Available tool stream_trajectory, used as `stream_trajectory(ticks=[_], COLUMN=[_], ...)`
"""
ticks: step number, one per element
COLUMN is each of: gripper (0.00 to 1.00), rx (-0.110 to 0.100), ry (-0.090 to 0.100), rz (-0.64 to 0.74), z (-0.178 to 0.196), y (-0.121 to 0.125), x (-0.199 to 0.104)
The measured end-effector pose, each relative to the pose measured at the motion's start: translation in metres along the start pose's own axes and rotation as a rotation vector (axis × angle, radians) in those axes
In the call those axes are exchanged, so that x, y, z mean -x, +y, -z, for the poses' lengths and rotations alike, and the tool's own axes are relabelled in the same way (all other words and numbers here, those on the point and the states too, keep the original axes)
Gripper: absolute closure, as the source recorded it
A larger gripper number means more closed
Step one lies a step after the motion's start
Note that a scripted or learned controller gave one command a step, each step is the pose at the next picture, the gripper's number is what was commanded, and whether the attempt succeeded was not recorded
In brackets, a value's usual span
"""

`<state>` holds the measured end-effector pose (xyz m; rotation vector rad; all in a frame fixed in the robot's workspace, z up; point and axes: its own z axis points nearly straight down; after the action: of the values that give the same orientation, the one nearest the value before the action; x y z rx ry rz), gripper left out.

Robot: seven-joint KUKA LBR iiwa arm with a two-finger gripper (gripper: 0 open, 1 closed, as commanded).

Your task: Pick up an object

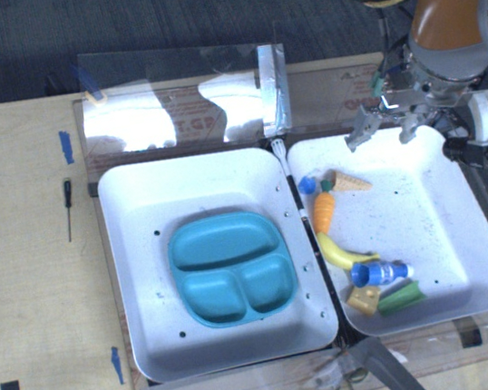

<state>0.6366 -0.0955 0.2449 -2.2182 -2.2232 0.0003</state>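
- Tabletop [31, 297]: pale wood surface carrying two shallow white bins side by side, with blue tape marks and a small dark tool lying near its left part.
- Left bin [125, 199]: holds one teal divided tray [232, 267], three compartments, lying flat near the bin's middle.
- Right bin [432, 224]: holds a cluster of small objects along its left wall, the rest of the floor bare.
- Ice-cream cone [349, 184]: tan, lying on its side near the upper left of the right bin, just beside a small blue piece [306, 186].
- Carrot [324, 212]: orange, just below the cone, against the left wall.
- Banana [338, 251]: yellow, curved, below the carrot, its lower end touching a blue bottle [380, 273].
- Green object [400, 299] and tan block [364, 300]: lying together under the bottle, near the bin's front left corner.
- Arm [454, 14]: grey with orange band, at the upper right.
- Hand [386, 127]: above the far edge of the right bin, fingers spread apart, nothing between them, well apart from the object cluster.
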Motion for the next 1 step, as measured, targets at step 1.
stream_trajectory(ticks=[1], gripper=[0.0], rx=[-0.008], ry=[0.001], rz=[0.111], z=[-0.1122], y=[-0.0279], x=[-0.0002])
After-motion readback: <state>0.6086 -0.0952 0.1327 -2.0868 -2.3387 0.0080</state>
